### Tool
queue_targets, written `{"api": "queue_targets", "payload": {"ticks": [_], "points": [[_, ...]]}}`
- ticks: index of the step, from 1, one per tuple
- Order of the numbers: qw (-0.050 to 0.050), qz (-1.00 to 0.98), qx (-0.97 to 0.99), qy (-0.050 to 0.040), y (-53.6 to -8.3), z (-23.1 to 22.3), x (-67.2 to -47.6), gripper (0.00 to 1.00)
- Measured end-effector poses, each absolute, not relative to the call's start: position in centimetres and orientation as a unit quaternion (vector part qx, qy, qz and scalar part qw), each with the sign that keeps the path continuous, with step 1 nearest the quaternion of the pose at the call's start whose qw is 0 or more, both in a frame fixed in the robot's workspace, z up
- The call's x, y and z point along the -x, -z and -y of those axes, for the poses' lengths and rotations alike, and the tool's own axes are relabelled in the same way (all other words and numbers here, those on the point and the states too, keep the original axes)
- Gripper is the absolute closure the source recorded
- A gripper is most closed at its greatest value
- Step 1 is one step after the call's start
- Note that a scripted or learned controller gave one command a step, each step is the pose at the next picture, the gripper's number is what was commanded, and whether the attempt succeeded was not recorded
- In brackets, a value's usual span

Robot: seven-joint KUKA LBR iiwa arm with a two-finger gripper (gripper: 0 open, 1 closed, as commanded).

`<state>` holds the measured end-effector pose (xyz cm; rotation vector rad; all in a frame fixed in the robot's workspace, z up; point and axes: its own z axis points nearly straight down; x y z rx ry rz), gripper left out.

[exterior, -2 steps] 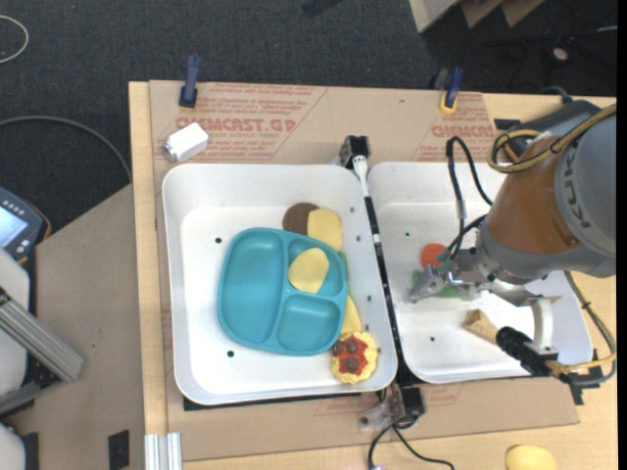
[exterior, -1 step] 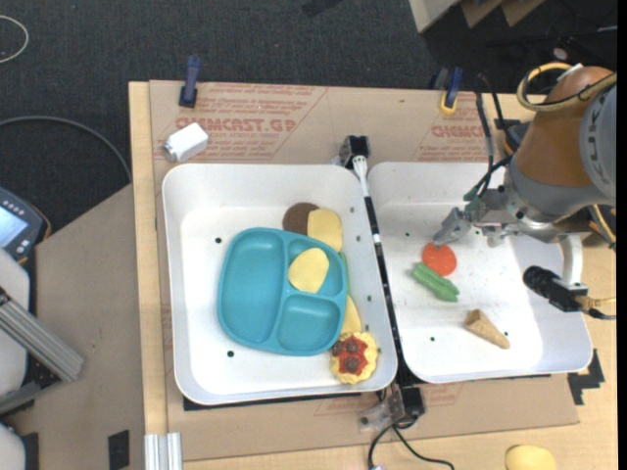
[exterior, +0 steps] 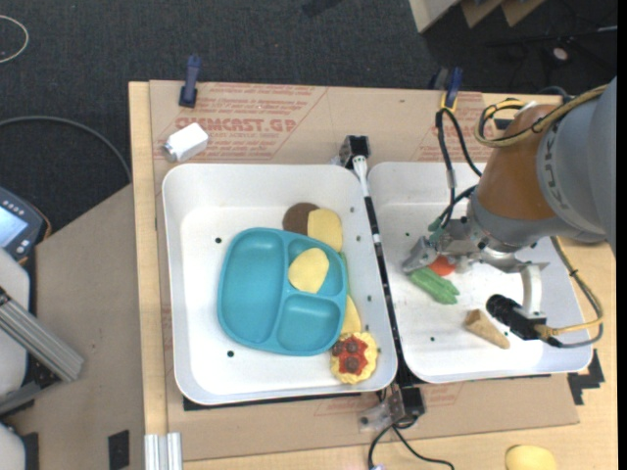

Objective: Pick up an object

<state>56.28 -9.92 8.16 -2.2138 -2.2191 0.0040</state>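
Reaching into the right bin [exterior: 549, 355], the gripper [exterior: 438, 258] sits low over a small red object [exterior: 443, 265] with a green toy vegetable [exterior: 434, 286] just below it, but honestly I can't tell how its fingers stand from here. A tan wedge [exterior: 487, 328] lies near that bin's front edge, and the left bin [exterior: 186, 262] carries a blue divided plate [exterior: 279, 292] with a yellow piece [exterior: 309, 269] on it.

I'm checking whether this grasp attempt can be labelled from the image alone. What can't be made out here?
- End effector in the camera view: the wrist covers its fingers, so its state is unreadable.
- Red object: mostly under the end effector; shape unclear.
- Green object: upper end hidden by the end effector, contact unclear.
- Brown disc: partly behind the yellow piece.
- Yellow thing: cut by the bottom edge.
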Motion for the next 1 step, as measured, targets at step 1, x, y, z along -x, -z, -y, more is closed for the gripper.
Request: {"api": "queue_targets", "payload": {"ticks": [1], "points": [[0.0, 0.707, 0.707, 0.0003, -9.52, 10.11, -56.46, 1.0]]}}
